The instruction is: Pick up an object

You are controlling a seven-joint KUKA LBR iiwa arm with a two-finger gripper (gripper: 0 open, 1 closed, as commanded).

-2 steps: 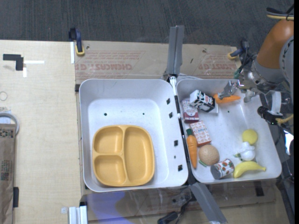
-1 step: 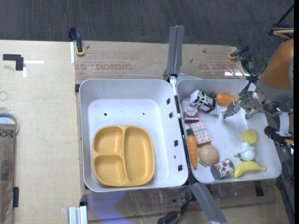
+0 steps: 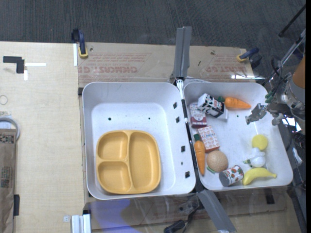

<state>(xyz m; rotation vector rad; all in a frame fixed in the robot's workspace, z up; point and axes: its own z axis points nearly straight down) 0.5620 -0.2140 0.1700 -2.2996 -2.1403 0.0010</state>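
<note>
**My gripper hangs open at the right bin's right rim, holding nothing**

My gripper (image 3: 265,115) sits over the right edge of the right bin (image 3: 236,89), about halfway along that rim. Its two fingers (image 3: 254,114) are spread apart with bare white bin floor between them, so I have no object in my grasp.

Everything I could pick lies in this right bin. Nearest to me, a yellow lemon (image 3: 260,141) rests close to the right wall just below my fingers, apart from them. Below it a small white piece (image 3: 256,157) lies just above the banana (image 3: 258,175), which fills the lower right corner. Beside the banana's left end lies a small can (image 3: 232,175), tipped on its side, and a round brown ball (image 3: 217,161) touches it from above.

Along the left wall a carrot (image 3: 199,154) lies lengthwise, with a red-and-white carton (image 3: 209,139) beside it and a second small packet (image 3: 197,115) further up. Near the top edge a black-and-white cow-patterned box (image 3: 212,104) sits next to a second carrot (image 3: 237,103), which points toward the right wall.

The left bin (image 3: 131,91) carries a yellow divided plate (image 3: 129,161) in its lower half, near the bottom edge.
</note>
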